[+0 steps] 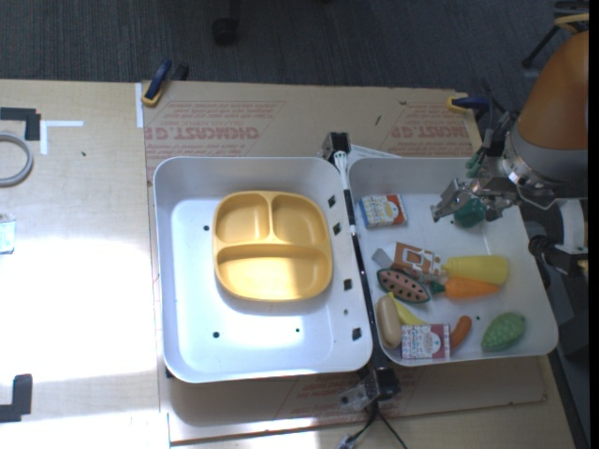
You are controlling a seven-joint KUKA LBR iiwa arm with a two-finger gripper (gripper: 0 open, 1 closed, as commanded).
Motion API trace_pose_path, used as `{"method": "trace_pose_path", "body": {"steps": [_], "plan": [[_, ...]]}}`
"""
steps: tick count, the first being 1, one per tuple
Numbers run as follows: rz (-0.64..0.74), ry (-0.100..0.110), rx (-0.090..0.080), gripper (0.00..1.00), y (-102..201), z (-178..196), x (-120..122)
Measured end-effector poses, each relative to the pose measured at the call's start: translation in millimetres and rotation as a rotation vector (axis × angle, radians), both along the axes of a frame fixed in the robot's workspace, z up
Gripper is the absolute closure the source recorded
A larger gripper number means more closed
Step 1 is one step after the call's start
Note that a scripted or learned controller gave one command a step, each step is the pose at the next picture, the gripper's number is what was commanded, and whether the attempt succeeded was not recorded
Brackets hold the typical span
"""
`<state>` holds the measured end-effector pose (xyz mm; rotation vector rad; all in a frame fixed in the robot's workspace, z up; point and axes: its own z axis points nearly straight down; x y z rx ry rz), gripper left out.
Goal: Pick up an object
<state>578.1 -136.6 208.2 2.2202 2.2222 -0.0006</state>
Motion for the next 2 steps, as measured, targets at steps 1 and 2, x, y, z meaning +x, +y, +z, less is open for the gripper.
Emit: {"method": "trace_pose_path", "body": {"steps": [1,2], "plan": [[0.09,0.0,0.001,0.0,28.6,-63.0,-63.2],[0.122,-0.019,-0.001,0.0,18.2,-101.6,-3.1]]}}
